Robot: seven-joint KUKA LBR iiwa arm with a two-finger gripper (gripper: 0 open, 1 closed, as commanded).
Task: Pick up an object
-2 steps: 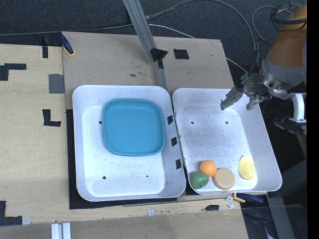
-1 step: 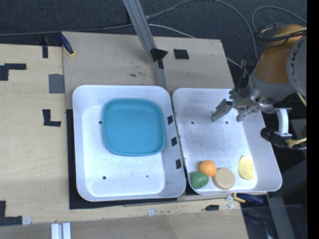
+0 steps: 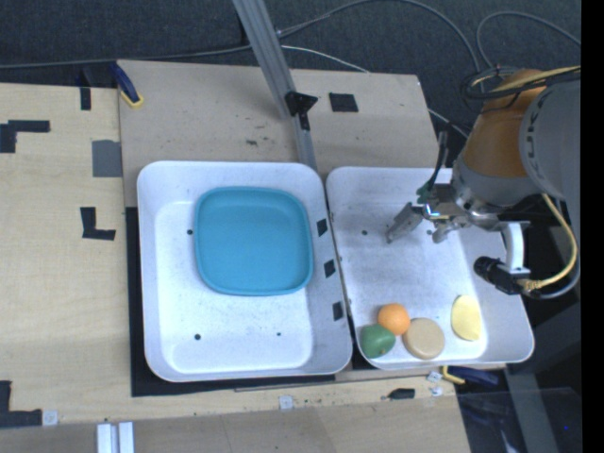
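Two shallow white plastic bins are seen side by side on a wooden bench. The left bin (image 3: 160, 281) carries a square, sky-blue plastic plate with rounded corners (image 3: 253, 240), laid flat toward the bin's far half.

The right bin (image 3: 377, 192) holds four small objects, all gathered along its near edge. An orange ball (image 3: 394, 319) is set just beyond a green rounded object (image 3: 376, 341), the two touching or very nearly so. A tan, disc-shaped object (image 3: 425, 338) lies just right of them — close against the orange ball. A pale yellow, lemon-like object (image 3: 465, 318) rests a little further right, near the bin's right wall.

The grey arm with its orange band (image 3: 493, 140) is seen reaching in from the right, above the far half of the right bin. The two-finger gripper (image 3: 422, 226) is positioned over bare bin floor, well apart from the four objects. Its fingers are spread apart — one (image 3: 401, 225) angled out to the left, the other (image 3: 442, 230) to the right — and nothing is held between them.

A slanted grey metal bar (image 3: 274, 59) is seen crossing the bench's far side toward the gap between the bins.
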